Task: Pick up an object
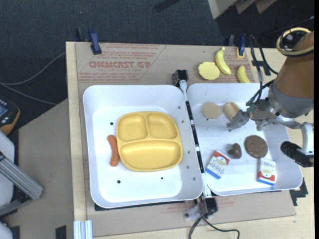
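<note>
The right bin [284,183] holds a tan round biscuit [211,110], a tan cylinder [231,109], a brown round patty [255,146], a small dark brown lump [235,150] and two small cartons [217,164] [266,172]. My gripper [249,123] hangs over the middle of this bin, just right of the tan cylinder and above the patty. It is open, with its two grey fingers spread apart and nothing between them.
The left bin [99,108] bears a yellow divided plate [148,140] with an orange sausage [113,150] beside it. Behind the right bin lie two bananas [224,61] [243,74] and a yellow disc [209,70]. The arm's grey body [294,91] covers the bin's right side.
</note>
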Motion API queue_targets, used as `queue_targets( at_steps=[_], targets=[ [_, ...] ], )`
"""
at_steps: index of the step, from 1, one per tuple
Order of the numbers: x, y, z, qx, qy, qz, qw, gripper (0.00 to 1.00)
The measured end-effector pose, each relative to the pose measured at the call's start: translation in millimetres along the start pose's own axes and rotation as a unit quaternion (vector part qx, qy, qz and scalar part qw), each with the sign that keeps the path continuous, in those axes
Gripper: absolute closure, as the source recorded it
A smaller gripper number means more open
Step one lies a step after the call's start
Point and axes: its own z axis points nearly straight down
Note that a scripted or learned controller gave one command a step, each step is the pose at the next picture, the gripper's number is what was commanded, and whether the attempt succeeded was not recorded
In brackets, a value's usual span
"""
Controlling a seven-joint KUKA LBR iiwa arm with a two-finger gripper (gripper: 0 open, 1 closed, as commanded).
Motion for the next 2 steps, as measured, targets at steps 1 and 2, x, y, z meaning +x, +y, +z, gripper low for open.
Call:
queue_targets(
  at_steps=[1, 2],
  targets=[
    [-9, -2, 119, 0.001, 0.0, 0.001, 1.0, 0.0],
    [-9, 0, 104, -0.002, -0.001, 0.001, 1.0, 1.0]
  ],
)
